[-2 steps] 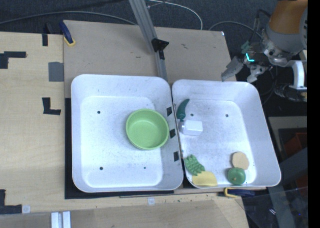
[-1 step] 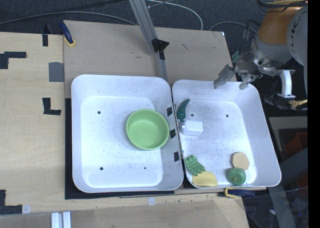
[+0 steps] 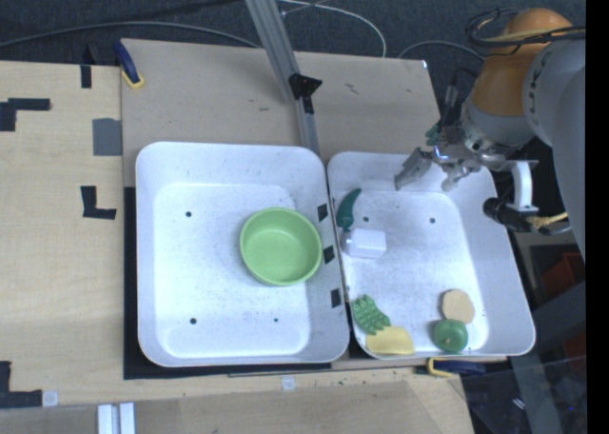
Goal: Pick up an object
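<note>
My gripper [image 3: 434, 175] hangs over the far edge of the right bin [image 3: 495, 261], fingers spread open with nothing between them. In that bin lie a dark green curved piece [image 3: 347, 206] and a small white block [image 3: 366, 243] near the left wall. Along the near edge sit a green leafy toy [image 3: 367, 311], a yellow wedge [image 3: 391, 341], a green ball [image 3: 450, 335] and a tan round piece [image 3: 458, 305]. All of them are well apart from the gripper.
The left bin [image 3: 171, 232] holds a light green bowl [image 3: 280, 246]. A grey pole [image 3: 271, 32] slants across the bench behind the bins. Cables run along the dark floor at the back.
</note>
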Available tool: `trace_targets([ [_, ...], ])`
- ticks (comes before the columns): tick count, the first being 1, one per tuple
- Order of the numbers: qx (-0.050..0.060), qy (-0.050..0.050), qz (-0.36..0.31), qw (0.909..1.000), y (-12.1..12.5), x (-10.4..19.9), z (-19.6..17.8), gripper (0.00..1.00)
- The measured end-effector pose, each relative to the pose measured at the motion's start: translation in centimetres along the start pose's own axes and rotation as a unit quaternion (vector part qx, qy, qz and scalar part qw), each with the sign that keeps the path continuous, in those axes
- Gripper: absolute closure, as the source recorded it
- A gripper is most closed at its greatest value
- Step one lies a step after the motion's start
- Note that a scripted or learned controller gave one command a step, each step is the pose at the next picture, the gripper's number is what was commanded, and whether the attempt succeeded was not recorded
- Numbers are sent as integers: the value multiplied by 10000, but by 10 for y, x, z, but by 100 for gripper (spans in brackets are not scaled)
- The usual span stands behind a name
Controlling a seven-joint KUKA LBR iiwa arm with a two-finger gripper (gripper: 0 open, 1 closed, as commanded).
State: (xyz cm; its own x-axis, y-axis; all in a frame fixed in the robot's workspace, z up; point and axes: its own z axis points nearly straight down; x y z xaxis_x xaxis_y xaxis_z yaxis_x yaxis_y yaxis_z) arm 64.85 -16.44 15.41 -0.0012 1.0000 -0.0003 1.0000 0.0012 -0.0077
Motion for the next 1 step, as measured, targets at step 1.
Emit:
trace_targets([
  [1, 2, 1, -6, 10000, 5, 2, 62, 0],
])
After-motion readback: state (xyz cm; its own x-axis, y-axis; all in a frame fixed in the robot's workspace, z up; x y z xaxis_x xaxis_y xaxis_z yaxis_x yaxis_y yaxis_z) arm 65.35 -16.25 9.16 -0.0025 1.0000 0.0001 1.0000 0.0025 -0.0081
